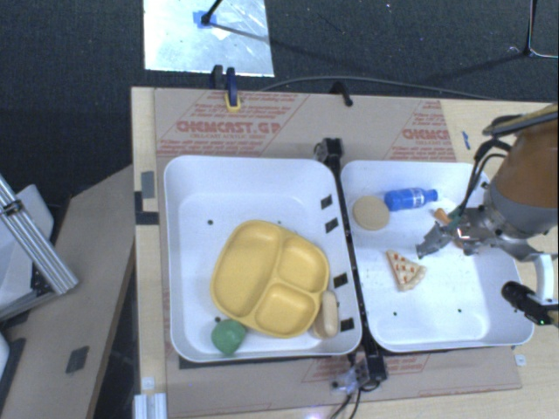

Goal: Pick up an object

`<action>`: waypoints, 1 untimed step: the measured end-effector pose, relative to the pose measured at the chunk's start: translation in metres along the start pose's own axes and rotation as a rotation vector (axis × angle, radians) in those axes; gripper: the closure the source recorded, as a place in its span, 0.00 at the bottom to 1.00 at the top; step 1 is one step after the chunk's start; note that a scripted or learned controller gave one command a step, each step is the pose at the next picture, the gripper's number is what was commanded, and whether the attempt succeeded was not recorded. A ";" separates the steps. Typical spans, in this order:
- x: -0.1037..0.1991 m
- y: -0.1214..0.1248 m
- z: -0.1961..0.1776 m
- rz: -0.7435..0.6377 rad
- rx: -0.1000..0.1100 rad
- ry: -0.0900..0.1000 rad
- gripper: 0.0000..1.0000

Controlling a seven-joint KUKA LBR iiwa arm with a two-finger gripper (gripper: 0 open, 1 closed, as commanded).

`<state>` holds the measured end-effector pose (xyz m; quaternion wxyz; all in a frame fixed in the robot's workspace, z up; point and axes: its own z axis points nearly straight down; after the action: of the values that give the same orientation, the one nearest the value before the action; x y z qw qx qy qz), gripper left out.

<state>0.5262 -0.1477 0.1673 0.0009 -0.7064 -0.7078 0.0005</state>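
Nearest the camera: one green ball, lying in the front left corner of my left bin, just beside the front edge of the yellow tray.
Bins, count: two shallow white ones side by side, the left bin and the right bin, meeting at a black divider down the middle.
Yellow tray: one, with three compartments, set at a slant in the middle of the left bin.
Tan oblong piece: one, a bread-like lump, touching the tray's front right corner and close to the divider.
Left bin total: three things.
Tan round disc: one, lying flat at the back left of the right bin.
Blue bottle: one, on its side with its pale cap toward the right, just beside the disc and behind it.
Pizza slice: one toy wedge, tan and red-orange, flat on the floor of the right bin, nearer the front than the disc.
Right bin total: three things.
My gripper: one, reaching in from the right, its dark tip low over the right bin, near the pizza slice and just right of it, apart from the bottle.
Gripper state: I cannot tell how far it is parted; nothing shows between its tips.
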 end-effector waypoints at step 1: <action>-0.002 0.001 0.063 0.001 0.001 0.000 0.00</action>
<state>0.5269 -0.1494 0.1045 0.0015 -0.7066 -0.7076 0.0007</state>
